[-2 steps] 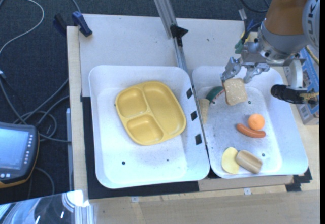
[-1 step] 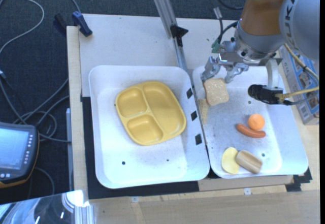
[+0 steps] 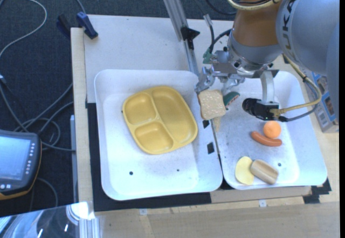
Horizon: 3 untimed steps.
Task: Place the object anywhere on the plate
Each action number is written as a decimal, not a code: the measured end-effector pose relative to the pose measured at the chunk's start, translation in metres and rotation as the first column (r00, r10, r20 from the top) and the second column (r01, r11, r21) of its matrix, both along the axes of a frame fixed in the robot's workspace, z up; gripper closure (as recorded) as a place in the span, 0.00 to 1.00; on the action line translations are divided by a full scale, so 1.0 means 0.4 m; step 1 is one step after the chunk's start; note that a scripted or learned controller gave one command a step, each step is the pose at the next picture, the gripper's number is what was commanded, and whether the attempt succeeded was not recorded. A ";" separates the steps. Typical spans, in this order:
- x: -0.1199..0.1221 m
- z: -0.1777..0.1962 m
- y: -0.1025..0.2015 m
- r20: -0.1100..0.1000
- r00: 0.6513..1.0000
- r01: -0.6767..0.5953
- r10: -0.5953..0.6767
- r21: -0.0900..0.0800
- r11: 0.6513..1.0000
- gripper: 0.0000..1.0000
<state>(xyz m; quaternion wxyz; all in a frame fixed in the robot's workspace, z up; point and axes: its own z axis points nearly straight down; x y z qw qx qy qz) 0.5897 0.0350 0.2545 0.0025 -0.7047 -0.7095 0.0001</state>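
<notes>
The slice of bread [image 3: 212, 104] hung just below the jaws, over the seam between the 2 bins. Whether the jaws gripped it could not be told. The yellow plate [image 3: 159, 119] lay just to its left.

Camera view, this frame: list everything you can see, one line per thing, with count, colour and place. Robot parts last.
Plate: 1, yellow, three compartments, in the left bin.
Bins: 2, white, side by side on the bench.
Toast slice: 1, tan, at the gripper's tip, over the divide between the bins; whether it is gripped cannot be told.
Orange ball: 1, orange, right bin.
Sausage: 1, orange-red, right bin, just below the ball.
Yellow slice: 1, pale yellow, right bin, front.
Bread roll: 1, tan, lying against the yellow slice.
Clamp: 1, blue, bench's far left corner.
Screen device: 1, orange-edged, left of the bench.
Gripper: 1, metal, above the toast.
Arm: 1, grey with orange band, from the right.
</notes>
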 end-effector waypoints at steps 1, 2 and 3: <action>-0.043 -0.026 0.143 -0.001 1.000 -0.001 0.001 -0.001 1.000 1.00; -0.062 -0.019 0.293 0.004 1.000 -0.001 0.001 0.000 1.000 1.00; -0.091 -0.053 0.424 -0.001 1.000 0.000 0.000 -0.002 1.000 1.00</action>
